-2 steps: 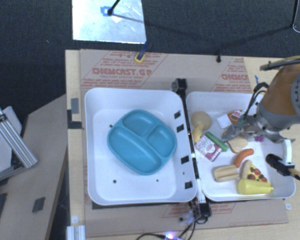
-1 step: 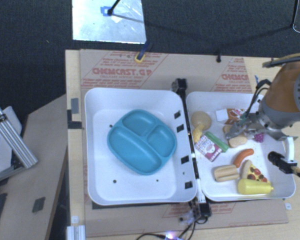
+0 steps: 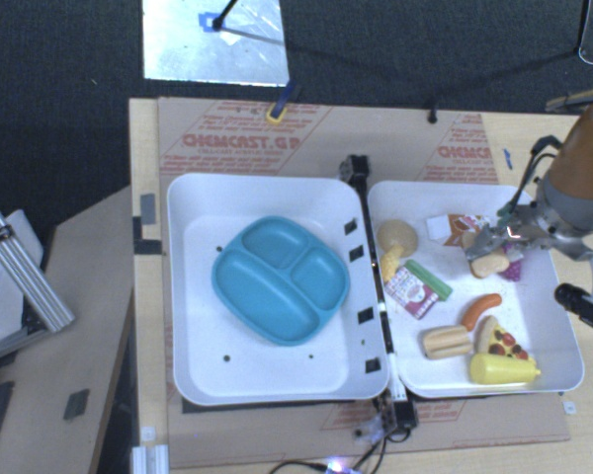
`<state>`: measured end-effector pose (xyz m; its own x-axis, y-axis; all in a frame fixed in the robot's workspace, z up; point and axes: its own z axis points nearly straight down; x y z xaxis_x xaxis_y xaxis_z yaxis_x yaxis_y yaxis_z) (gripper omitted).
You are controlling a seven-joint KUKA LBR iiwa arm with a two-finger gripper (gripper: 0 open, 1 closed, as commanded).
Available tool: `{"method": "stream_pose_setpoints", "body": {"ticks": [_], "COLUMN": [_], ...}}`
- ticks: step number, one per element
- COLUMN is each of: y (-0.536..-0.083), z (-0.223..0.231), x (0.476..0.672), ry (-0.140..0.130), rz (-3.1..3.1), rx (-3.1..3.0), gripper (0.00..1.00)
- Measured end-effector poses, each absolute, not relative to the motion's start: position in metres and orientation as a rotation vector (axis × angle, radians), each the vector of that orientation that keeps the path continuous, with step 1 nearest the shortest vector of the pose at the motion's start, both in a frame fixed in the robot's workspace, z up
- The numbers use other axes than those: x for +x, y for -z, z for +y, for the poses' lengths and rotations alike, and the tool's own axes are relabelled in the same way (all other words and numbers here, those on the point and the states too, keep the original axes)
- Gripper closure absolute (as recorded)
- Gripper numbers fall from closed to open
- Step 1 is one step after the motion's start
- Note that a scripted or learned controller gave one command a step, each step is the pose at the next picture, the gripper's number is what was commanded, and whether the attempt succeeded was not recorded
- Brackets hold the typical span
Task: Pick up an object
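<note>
Arm reaches in from the right, orange band above the wrist, gripper (image 3: 492,248) low over the upper middle of the right bin (image 3: 563,363); whether its fingers are apart or together cannot be told. A tan bread-like piece (image 3: 490,264) lies right at the fingertips, purple item (image 3: 514,269) just beside it, bin's far wall close behind. Below the gripper: sausage (image 3: 481,310), bun (image 3: 446,342), pizza slice (image 3: 501,340), yellow bottle (image 3: 501,368); to its left, pink packet (image 3: 410,291), green bar (image 3: 429,279), corn (image 3: 391,263); blue divided plate (image 3: 281,279) well apart in the left bin (image 3: 193,215).
</note>
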<state>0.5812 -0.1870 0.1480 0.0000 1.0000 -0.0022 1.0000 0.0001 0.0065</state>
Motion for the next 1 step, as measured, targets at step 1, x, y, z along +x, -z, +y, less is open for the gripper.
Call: {"method": "stream_pose_setpoints", "body": {"ticks": [1], "y": [-0.2024], "z": [-0.1832], "x": [0.5732], "ry": [-0.005], "rz": [2.222], "rx": [2.214], "gripper": [1.00]}}
